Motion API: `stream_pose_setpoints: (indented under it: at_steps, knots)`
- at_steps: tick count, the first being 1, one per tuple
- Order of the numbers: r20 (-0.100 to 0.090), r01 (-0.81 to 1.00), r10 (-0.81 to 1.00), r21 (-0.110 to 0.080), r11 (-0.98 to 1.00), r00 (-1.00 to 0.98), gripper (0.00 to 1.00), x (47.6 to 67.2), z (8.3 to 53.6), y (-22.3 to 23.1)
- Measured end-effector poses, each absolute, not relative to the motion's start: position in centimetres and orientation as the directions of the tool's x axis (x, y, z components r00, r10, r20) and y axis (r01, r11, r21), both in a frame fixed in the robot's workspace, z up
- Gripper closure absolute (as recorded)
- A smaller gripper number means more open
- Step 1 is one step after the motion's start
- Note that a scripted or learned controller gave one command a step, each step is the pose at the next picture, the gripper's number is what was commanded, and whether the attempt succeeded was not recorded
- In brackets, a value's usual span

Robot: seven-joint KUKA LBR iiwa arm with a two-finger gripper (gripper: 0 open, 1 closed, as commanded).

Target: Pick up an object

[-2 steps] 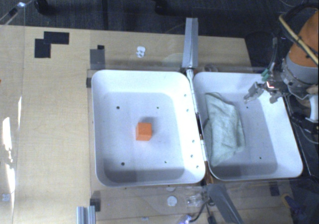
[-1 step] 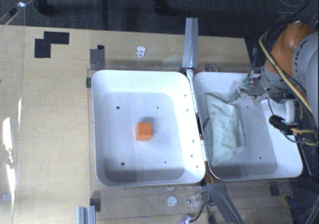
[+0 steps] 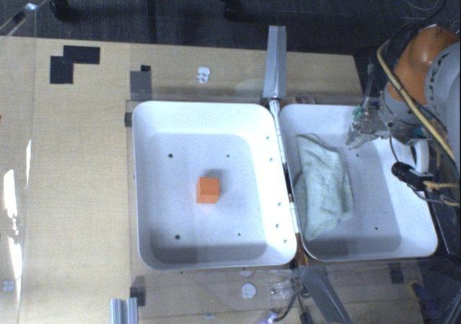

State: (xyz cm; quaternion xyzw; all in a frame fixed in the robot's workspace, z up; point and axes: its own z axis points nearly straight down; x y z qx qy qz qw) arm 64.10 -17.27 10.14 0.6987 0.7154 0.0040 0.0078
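A small orange cube (image 3: 208, 190) lies near the middle of the left white bin (image 3: 155, 171). A crumpled pale cloth (image 3: 322, 184) lies in the left half of the right bin (image 3: 392, 236). My gripper (image 3: 358, 132) hangs over the back part of the right bin, just right of the cloth's far end and far from the cube. Nothing shows between its tips, which are small and partly merged with the bin's white floor.
A metal divider bar (image 3: 276, 63) stands behind the seam between the bins. Black tape marks (image 3: 72, 62) lie on the wooden bench at the far left. Cables (image 3: 414, 178) hang from the arm over the right bin's right rim.
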Motion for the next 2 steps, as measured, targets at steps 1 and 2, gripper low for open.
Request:
stream_pose_setpoints:
  at_steps: [1,2]
  knots:
    - [0.000,0.988,0.988,0.005,-0.152,0.152,1.00,64.4,14.5,-16.5]
    - [0.000,0.896,0.896,0.004,-0.443,0.443,1.00,66.9,19.6,-13.3]
